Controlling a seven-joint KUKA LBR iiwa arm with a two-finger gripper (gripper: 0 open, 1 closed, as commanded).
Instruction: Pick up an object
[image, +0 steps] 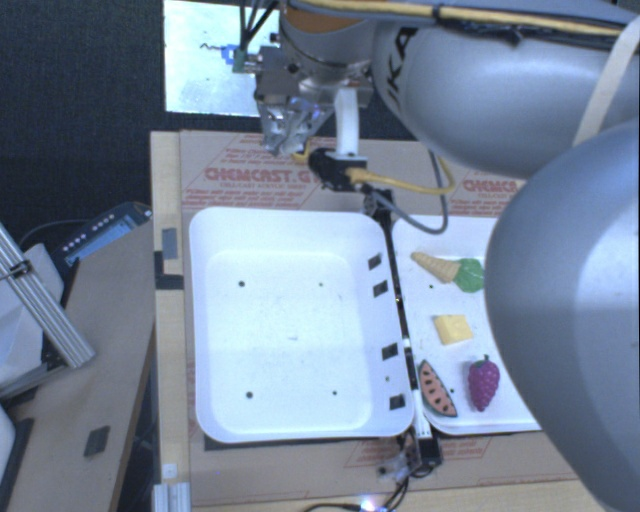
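— Where's the gripper right now?

— Up at the far edge of the desk, beyond the back rim of the left bin, hanging over the cardboard. I can't tell from here whether its fingers are spread or closed; they're a blur of metal against the board. Nothing sits between them that I can see.

— And the things it could pick?

— All in the right bin, what shows of it past the big grey arm. There's an ice-cream cone nearest the back, a yellow block in the middle, then a watermelon slice and a bunch of grapes side by side at the near end.

— So which way must it go?

— Rightward across the divider and toward us. The cone is the closest of the four, I'd say. It lies on its side, long axis running across the bin, tip pointing at the divider and the green scoop away from it. The fingers would probably do best closing across that axis.

— And the melon?

— Farthest off, tucked close to the divider wall, lying lengthwise along it. A tight spot for a grasp, I'd guess.
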